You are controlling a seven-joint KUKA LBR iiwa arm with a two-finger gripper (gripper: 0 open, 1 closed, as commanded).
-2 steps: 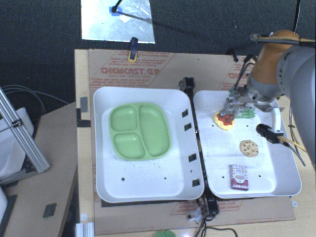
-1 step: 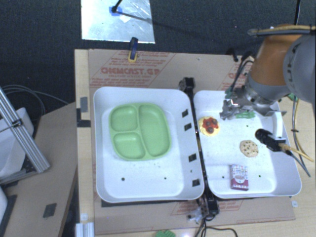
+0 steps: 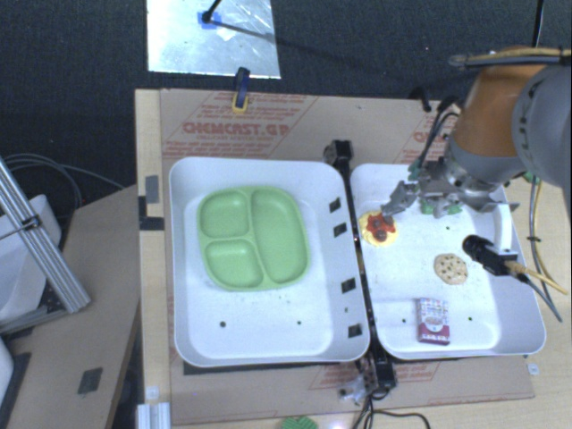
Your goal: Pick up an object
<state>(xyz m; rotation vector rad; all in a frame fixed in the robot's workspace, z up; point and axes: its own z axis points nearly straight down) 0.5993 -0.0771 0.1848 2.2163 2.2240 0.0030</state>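
On bench: 2 white bins (image 3: pixel 268 351) | dark carpet (image 3: pixel 71 61) | gripper (image 3: pixel 393 202) state unclear

Green divided tray (image 3: pixel 253 239); white bins (image 3: pixel 268 347); red-yellow toy (image 3: pixel 379 228); tan speckled cookie (image 3: pixel 450 268); red-white box (image 3: pixel 433 320).

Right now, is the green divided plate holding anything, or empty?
Empty. The green divided plate lies flat in the left bin, and all three compartments show bare green. The cookie and small red box are in the right bin.
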